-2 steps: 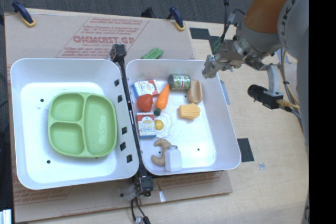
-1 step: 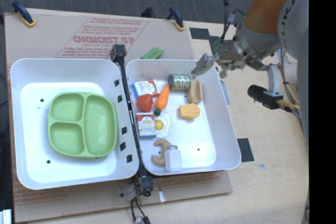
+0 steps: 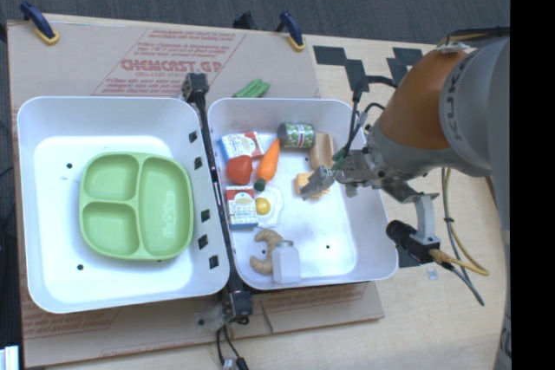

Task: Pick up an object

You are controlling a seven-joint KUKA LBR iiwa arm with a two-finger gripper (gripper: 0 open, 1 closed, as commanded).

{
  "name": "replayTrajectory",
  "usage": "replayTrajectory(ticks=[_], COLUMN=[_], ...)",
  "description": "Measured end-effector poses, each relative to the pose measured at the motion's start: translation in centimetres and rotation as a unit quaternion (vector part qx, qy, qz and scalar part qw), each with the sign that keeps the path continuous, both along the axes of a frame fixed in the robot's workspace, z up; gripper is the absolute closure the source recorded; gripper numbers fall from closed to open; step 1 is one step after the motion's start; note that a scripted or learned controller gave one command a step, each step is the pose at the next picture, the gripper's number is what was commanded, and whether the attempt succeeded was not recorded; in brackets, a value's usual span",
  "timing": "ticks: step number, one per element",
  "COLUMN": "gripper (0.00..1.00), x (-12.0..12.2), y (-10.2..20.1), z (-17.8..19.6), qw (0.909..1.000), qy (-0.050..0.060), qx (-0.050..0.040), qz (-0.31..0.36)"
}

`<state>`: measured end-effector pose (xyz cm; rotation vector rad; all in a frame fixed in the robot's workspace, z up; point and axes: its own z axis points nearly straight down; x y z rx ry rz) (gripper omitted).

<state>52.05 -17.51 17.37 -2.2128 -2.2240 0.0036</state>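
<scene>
**Gripper low in a crowded bin, grasp uncertain**

Because the gripper (image 3: 319, 183) sits low in the right bin (image 3: 368, 260), right at a small yellow piece (image 3: 303, 183) and just beside a bread roll (image 3: 321, 149), a lift could nudge either one aside or come up with nothing. Whether it is open, closed or gripping cannot be told.

The right bin holds most of the toy food: a green can (image 3: 297, 135), a carrot (image 3: 270, 159), a tomato (image 3: 239, 170), two small cartons (image 3: 242, 208), a fried egg (image 3: 268, 205), a croissant (image 3: 266, 238) and a white block (image 3: 287, 262) (tightly clustered along its left side). The left bin (image 3: 52, 273) holds a green divided plate (image 3: 137, 204).
</scene>
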Motion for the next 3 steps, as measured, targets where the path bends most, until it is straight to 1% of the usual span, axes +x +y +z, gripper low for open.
replayTrajectory(ticks=[1,2,3], gripper=[0.0,1.0,1.0], x=[0.5,0.5,-3.7], y=[-0.7,-0.7,-1.5], z=[-8.2,-7.2,4.3], qw=[1.0,1.0,1.0], qy=[-0.001,0.0,-0.002], qx=[-0.0005,-0.0006,-0.0009], qz=[0.001,0.003,-0.001])
